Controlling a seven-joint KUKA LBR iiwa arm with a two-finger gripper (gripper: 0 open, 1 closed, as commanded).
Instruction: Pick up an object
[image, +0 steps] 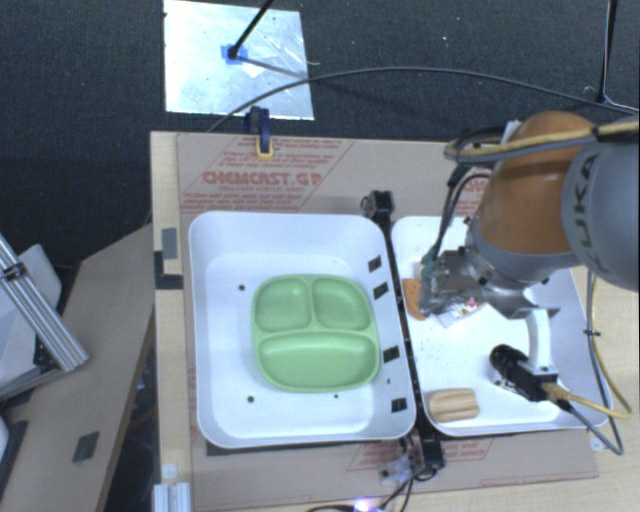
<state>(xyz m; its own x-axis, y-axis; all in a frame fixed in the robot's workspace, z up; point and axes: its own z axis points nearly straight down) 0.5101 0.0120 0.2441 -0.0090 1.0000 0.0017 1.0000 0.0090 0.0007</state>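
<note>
Two white bins side by side. The left bin (215, 300) holds a green divided plate (316, 332), lying flat at its centre. The right bin (455, 360) holds two loose items: a small orange object (410, 294) against its left wall, and a tan block (452, 404) near its front edge.

- The gripper (440, 298) is low in the right bin's left half, just beside the orange object. The arm (540, 200) hangs over the bin's rear.
- The wrist body hides the tip, so I cannot tell whether the gripper is open or closed. Nothing is visibly held.
- Step in hand, as I judge it: closing in on the orange object, the nearest candidate.

Doing it well:
- The orange object sits tight to the divider between the bins, which leaves little room on that side. The approach should come from the bin's open side and go straight down, so the gripper does not strike the wall.
- The gripper should be centred over the object before it closes. An off-centre grip would likely squeeze the object out along the wall.
- The lift should be vertical and clear the rim before any sideways travel.
- The tan block lies well apart from the walls and from the other item, so it looks like the easier fallback.
</note>
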